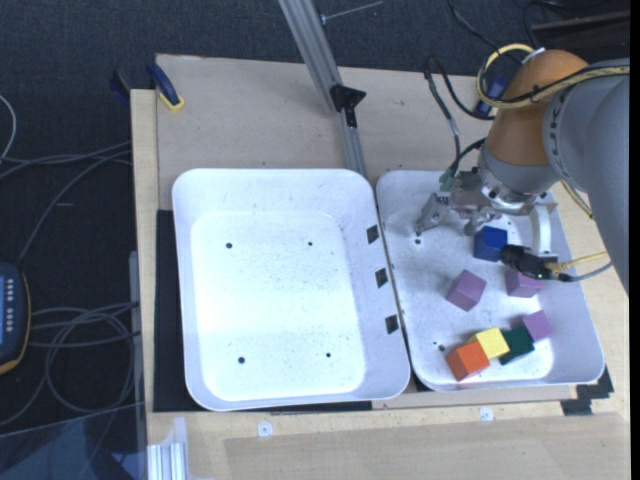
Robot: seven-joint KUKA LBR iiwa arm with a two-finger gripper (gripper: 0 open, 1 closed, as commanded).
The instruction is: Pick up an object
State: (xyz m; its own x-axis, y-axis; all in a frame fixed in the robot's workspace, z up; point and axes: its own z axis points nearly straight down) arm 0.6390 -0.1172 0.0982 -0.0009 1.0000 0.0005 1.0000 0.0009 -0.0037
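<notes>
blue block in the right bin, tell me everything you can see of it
The blue block is a small cube-like piece with a matte, solid blue surface. It lies in the upper part of the right bin, directly beneath the arm's wrist, which hides its upper edge. The end effector sits just above and left of it; whether they touch cannot be told. A purple block lies below it, apart.

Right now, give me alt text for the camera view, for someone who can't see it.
A grey and orange robot arm reaches from the right, its end effector low over the right bin near a blue block. That bin also holds purple blocks and a row of orange, yellow and green blocks.
</notes>
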